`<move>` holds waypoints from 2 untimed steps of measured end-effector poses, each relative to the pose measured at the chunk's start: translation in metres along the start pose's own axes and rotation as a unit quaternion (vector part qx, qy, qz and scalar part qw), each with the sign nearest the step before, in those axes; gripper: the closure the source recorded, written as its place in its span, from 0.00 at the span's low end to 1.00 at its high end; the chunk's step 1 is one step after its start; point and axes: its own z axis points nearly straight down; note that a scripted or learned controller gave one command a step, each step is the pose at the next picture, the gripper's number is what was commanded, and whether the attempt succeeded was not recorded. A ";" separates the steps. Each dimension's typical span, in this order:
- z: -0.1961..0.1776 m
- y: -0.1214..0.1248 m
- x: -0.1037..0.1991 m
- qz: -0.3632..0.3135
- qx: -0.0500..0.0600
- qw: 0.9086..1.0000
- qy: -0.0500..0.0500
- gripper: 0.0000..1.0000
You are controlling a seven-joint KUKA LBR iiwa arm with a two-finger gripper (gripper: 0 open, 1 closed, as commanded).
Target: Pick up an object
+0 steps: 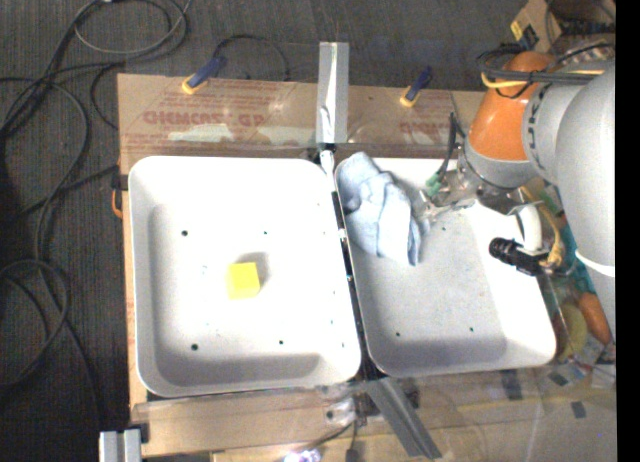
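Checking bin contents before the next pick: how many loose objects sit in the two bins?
2. A yellow block lies mid-floor in the left bin. A light blue cloth is bunched in the right bin's upper-left corner. Something small may be hidden under it.

A single fixed camera hangs above the counter [200,115] and looks down at a slant, so the far edge sits toward the top of the frame and the near edge toward the bottom. It stands far enough back to take in both white bins whole (the left bin [150,250] and the right bin [470,335] lie side by side across the middle), plus a strip of dark floor [60,330] along the top and left. The arm [585,165] enters from the right side.
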 end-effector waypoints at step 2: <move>0.011 -0.019 0.012 -0.018 0.000 1.000 0.000 0.00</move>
